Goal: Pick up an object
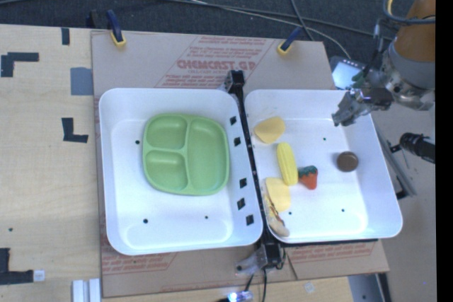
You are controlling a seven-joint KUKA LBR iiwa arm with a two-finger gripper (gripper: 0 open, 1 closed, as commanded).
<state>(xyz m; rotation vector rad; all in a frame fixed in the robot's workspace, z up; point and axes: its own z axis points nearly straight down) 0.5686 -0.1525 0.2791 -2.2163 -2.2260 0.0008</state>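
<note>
The right bin [368, 212] holds several toy foods: a yellow rounded piece [270, 129], a corn cob [287, 163], a small carrot [308, 177], a brown round piece [347, 162], and a yellow and tan piece [277, 201] at the bin's left front. My gripper [348, 112] hangs over the bin's back right corner, above and behind the brown piece, apart from every object. Nothing shows between its dark fingers.
The left bin [120, 223] holds a green divided plate [187, 154]. A black divider clip [234, 82] sits where the bins meet. Cables run across the dark floor behind the bench. Two clamps [115, 32] hold the cardboard base.
</note>
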